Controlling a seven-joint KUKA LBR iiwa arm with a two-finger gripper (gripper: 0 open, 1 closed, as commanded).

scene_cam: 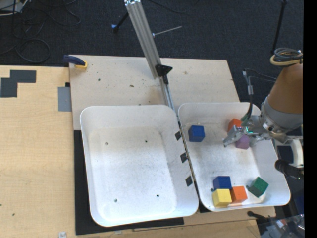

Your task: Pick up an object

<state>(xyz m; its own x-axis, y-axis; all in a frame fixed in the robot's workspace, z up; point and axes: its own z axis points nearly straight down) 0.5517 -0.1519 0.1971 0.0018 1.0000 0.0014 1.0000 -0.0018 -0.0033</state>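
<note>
Gripper (237, 137) sat low in the right bin (277, 200), over a purple block (242, 142) and an orange block (234, 125); both were partly hidden behind it. Its state, and whether it gripped either block, could not be told. Blue cube (196, 133) lay apart to the left. Blue (222, 183), yellow (222, 197), orange (239, 194) and green (258, 186) blocks clustered at the near edge.

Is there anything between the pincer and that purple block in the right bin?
Nothing visible. The pincer is already right at the purple block, with an orange block just behind it. The blue cube sits apart to the left.
</note>
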